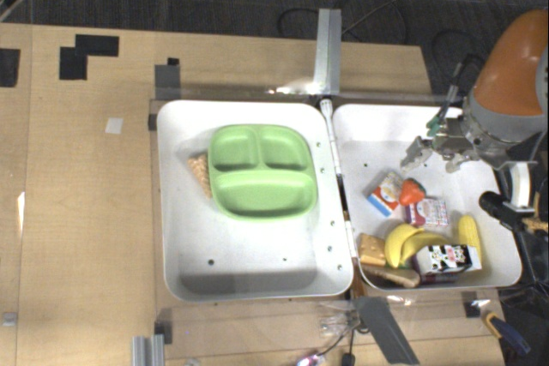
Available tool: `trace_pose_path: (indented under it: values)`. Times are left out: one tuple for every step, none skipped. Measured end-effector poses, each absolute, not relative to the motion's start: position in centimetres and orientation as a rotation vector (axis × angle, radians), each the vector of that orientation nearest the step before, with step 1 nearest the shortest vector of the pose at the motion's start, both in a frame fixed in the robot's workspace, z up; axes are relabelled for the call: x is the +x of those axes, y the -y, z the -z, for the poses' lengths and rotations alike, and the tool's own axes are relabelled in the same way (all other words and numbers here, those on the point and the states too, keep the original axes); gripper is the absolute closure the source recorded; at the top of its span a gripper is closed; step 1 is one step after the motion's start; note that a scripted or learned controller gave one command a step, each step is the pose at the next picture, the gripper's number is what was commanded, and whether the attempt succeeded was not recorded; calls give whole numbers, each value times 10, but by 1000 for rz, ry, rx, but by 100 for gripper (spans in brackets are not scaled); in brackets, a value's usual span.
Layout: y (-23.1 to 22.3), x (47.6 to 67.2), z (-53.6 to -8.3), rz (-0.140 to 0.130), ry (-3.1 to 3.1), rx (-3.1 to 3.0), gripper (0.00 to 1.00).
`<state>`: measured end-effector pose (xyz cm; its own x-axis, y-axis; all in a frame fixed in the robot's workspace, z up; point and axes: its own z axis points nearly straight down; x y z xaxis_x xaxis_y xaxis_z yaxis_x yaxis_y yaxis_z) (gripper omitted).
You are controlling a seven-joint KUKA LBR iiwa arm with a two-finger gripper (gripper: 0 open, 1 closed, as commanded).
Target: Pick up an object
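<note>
Two shallow white bins sit side by side on the pale wooden worktop (77, 210). The left bin (184, 261) holds a green three-compartment plastic plate (261, 170), its long sides running across the view, with a tan crumbly snack piece (200, 174) partly tucked under its left edge. The right bin (369, 133) has a cluster of small things gathered in its near half: a yellow banana (405, 241) curving with its long axis from lower left up toward the right, a small red rounded item (413, 190), a blue-and-white packet (384, 196), a pink printed packet (431, 211), a black-and-white carton (446, 258) lying on its side, a short yellow piece (467, 229) and a slice of brown toast (371, 251). The lower edge of this pile is hard to make out. The grey pincer (436, 148) hangs over the far half of the right bin, its thin fingers spread apart with nothing between them, above and apart from the pile. The arm's orange band (515, 64) is cut off by the frame's right side.
</note>
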<state>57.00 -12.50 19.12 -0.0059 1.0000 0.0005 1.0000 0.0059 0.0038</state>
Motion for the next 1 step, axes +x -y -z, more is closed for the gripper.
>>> trace_pose_path:
  values:
    - [120, 557, -106, -25, -2238, 2174, 0]
